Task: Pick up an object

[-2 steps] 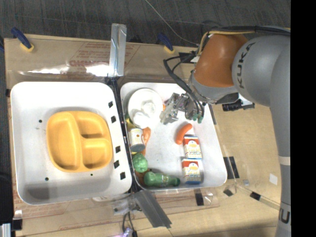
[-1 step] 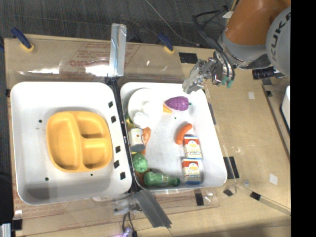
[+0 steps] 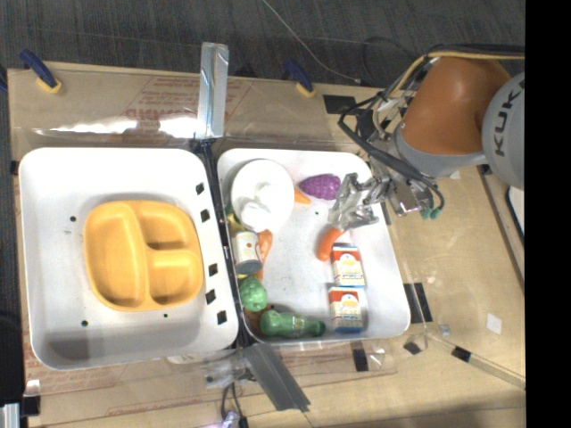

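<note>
1. The gripper (image 3: 343,219) hangs over the right bin (image 3: 294,270), near its right wall, metal fingers pointing down and to the left; whether they are spread or pressed together cannot be told from this angle.
2. Just under the fingertips lies a small orange carrot-shaped piece (image 3: 328,242), tilted, resting on the bin floor and not visibly held.
3. The arm (image 3: 451,105) comes in from the right, its orange band bulging above the wrist, cables looping around it.
4. Just left of the gripper sits a purple piece (image 3: 319,185), and beyond it a white cup-like object (image 3: 261,194).
5. Below the carrot piece stand two small cartons (image 3: 347,285) in a row, touching end to end.
6. A green bottle-like object (image 3: 287,325) lies along the near wall.
7. The left bin (image 3: 53,239) holds a yellow divided tray (image 3: 143,254).
</note>
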`<act>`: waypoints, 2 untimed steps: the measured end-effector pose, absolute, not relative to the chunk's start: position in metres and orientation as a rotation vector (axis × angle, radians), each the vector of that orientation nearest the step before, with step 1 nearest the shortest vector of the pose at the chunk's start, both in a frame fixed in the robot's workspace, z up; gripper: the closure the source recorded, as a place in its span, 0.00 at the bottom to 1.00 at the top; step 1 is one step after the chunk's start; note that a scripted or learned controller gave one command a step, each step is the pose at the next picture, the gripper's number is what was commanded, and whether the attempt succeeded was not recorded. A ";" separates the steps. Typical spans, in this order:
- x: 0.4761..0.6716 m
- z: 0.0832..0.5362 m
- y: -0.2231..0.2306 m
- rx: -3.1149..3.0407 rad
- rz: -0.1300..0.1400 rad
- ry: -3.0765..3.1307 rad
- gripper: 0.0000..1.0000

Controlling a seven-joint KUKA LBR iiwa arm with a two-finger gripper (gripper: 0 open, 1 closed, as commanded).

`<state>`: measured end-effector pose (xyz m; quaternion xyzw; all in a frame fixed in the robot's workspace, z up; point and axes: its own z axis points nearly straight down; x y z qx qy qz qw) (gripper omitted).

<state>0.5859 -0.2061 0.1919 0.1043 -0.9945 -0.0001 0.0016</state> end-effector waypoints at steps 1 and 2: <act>0.658 0.187 -0.209 0.180 0.001 -3.140 1.00; 0.660 0.200 -0.209 0.184 0.006 -3.146 1.00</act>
